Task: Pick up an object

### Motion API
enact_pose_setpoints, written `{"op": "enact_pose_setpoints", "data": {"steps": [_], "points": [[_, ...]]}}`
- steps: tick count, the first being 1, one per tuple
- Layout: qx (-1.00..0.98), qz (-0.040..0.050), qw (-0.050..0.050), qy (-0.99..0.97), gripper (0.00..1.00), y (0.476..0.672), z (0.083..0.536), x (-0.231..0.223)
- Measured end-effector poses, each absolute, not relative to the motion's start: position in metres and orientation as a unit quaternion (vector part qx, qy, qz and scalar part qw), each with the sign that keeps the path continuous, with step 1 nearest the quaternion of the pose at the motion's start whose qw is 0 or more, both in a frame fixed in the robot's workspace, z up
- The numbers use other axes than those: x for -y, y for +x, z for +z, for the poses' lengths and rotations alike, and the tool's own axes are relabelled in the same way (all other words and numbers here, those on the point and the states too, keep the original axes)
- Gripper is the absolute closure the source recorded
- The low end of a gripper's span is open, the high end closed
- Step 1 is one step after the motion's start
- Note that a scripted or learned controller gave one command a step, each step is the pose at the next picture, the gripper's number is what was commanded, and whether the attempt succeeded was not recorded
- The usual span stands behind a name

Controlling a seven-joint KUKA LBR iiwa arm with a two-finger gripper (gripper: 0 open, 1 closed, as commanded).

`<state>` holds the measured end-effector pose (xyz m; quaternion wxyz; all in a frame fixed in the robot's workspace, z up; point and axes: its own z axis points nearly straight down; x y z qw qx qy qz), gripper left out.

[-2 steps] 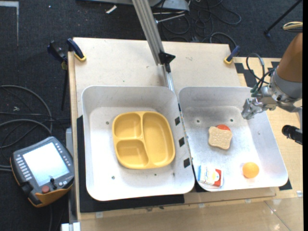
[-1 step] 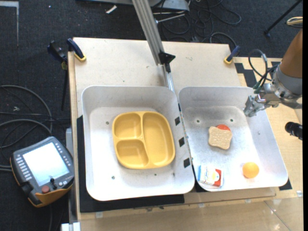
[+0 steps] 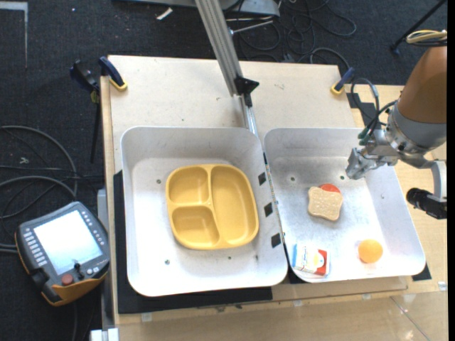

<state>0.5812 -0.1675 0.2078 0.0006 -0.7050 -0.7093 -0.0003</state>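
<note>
While our end effector (image 3: 355, 168) hovers over the right bin (image 3: 298, 155), we cannot tell its state. Just below-left of it lies the bread slice (image 3: 325, 204), touching a red piece (image 3: 329, 188); farther below sit an orange ball (image 3: 370, 251) and a small carton (image 3: 311, 260).

Open bin floor (image 3: 306, 163) around toast (image 3: 325, 204)

Single fixed camera, high above bench (image 3: 178, 77), looking down at a slant, moderately far. Both bins framed: left bin (image 3: 135, 190) at 9 o'clock, right bin (image 3: 398, 212) at 3 o'clock.
</note>
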Motion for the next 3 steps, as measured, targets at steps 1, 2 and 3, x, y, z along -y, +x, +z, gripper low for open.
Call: {"op": "enact_pose_setpoints", "data": {"steps": [1, 2, 3], "points": [[0.710, -0.0003, 0.002, -0.704, 1.00, 0.557, 0.211, 0.113], [0.710, -0.0005, 0.001, -0.704, 1.00, 0.544, 0.224, 0.068], [0.710, -0.0005, 0.001, -0.704, 1.00, 0.524, 0.233, 0.013]]}}
